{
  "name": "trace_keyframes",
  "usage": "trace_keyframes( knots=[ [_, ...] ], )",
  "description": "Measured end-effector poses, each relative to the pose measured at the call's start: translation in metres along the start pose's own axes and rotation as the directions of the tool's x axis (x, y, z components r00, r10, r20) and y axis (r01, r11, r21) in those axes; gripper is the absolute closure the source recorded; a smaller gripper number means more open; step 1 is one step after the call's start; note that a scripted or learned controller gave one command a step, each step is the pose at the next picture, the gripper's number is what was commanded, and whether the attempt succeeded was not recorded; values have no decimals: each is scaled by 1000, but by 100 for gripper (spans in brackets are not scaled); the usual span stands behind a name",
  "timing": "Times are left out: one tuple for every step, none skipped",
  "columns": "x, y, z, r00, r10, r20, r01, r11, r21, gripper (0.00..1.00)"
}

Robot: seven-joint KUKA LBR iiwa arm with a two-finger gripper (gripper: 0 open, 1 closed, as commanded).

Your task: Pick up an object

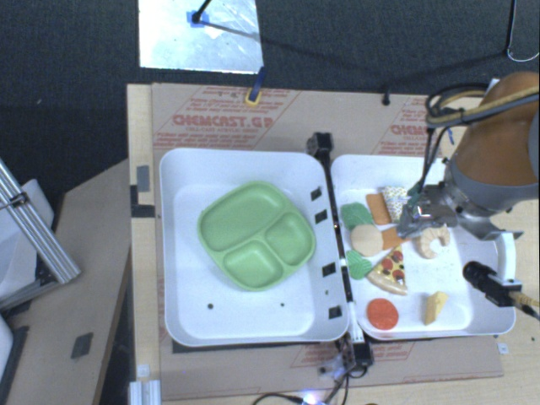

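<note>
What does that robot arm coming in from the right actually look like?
The arm is a thick rounded body, orange on top and grey lower down. Dark and pale cables loop beside it. At its end sits a small metallic gripper, grey and angular.

Two bins sit side by side on the desk (143,251). The left bin (181,306) holds a divided plate (256,235) lying near its middle. The right bin (485,315) holds the smaller things: a cracker (393,201) at the far side, a leaf (356,214) to its left, a bun (367,240) just nearer than the leaf. A pizza slice (390,272) lies nearer still, right of a second leaf (359,265). A tomato slice (383,314) and a cheese wedge (434,307) lie at the near edge, the wedge to the right. The gripper (418,219) hangs above the bin's middle, just left of what may be a cauliflower piece (434,242).
</note>
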State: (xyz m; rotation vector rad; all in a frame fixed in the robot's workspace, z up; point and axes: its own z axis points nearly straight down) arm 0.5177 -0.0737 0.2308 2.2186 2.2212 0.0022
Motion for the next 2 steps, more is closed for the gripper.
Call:
trace_keyframes(
  knots=[
    [17, -5, 2, 1000, -5, -1, 5, 1000, 2, 100],
    [16, -3, 1, 1000, -2, -1, 2, 1000, 1, 100]
  ],
)
